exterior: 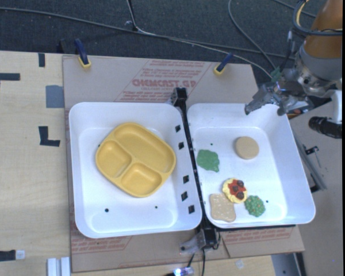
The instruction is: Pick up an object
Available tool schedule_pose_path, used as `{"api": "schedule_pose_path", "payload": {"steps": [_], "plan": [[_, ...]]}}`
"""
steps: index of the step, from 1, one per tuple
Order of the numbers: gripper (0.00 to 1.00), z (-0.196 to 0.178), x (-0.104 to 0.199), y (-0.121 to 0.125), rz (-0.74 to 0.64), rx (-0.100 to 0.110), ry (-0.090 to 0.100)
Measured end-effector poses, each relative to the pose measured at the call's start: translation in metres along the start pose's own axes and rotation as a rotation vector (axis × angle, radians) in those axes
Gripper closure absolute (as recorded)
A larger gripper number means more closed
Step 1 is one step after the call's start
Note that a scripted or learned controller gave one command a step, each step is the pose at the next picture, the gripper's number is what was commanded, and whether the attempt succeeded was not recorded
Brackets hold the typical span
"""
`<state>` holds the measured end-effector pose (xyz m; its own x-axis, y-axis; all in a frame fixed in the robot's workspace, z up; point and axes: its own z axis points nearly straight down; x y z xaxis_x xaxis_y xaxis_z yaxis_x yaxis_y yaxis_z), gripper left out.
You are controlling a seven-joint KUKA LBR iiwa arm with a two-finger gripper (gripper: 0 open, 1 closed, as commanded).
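though cut off at right, arm's jaws (266, 103) apart over right bin's (287, 154) far rim, nothing between.

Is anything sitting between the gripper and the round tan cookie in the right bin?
Nothing visible does. The gripper hangs over the right bin's far corner, and bare white floor lies between it and the round tan cookie. The green leafy piece lies off to the cookie's left, outside that line.

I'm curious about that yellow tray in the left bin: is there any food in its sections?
Empty. The yellow tray lies flat, open side up, and all three sections show bare yellow. The food pieces lie in the right bin.
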<state>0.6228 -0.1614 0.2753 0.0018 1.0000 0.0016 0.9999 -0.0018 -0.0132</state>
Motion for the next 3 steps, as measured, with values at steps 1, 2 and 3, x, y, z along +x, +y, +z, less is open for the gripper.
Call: {"api": "schedule_pose_path", "payload": {"steps": [1,2,3], "plan": [[0.0,-0.007,0.001,0.002,-0.003,-0.012,-0.002],[0.0,0.041,0.004,-0.007,-0.003,-0.008,-0.002],[0.0,0.106,0.005,-0.006,-0.003,-0.006,-0.002]]}}
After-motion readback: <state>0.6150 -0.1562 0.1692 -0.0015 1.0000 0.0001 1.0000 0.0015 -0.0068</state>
